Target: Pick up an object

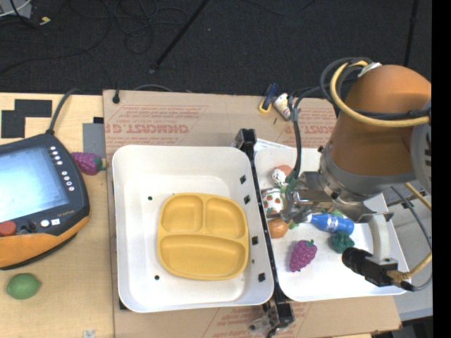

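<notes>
**Gripper low in the right bin, no object lifted**

The gripper hangs among small toys by the right bin's left wall; whether it grips anything cannot be told. The purple grapes and blue bottle lie loose. Open room lies toward the near edge.

Arm covers much of right bin. Tool partly buried among small items; finger state unreadable. Orange item half hidden under tool. Teal item too small to identify. Pendant cut by left edge.
</notes>
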Motion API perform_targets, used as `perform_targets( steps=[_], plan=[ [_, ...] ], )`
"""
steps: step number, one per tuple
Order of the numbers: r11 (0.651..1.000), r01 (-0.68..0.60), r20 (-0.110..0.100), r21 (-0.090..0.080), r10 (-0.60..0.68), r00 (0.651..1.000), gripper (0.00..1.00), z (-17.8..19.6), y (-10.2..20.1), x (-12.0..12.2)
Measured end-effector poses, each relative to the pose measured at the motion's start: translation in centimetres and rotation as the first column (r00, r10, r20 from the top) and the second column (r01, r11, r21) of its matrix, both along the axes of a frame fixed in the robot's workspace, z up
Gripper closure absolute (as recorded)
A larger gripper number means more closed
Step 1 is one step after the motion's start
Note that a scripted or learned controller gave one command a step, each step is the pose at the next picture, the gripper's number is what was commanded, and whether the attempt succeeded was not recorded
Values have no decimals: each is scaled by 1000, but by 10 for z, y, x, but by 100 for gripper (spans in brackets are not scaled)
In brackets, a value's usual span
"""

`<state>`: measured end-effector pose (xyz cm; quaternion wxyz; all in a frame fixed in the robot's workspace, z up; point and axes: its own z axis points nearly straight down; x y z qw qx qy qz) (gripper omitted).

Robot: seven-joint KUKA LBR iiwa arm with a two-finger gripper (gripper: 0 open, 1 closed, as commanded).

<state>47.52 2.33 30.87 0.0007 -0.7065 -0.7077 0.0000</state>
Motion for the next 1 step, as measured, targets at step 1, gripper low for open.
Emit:
perform_targets(
  steps=[1],
  plan=[
    [1000,-3,4,1,3,1000,100,65,47,1]
  ],
)
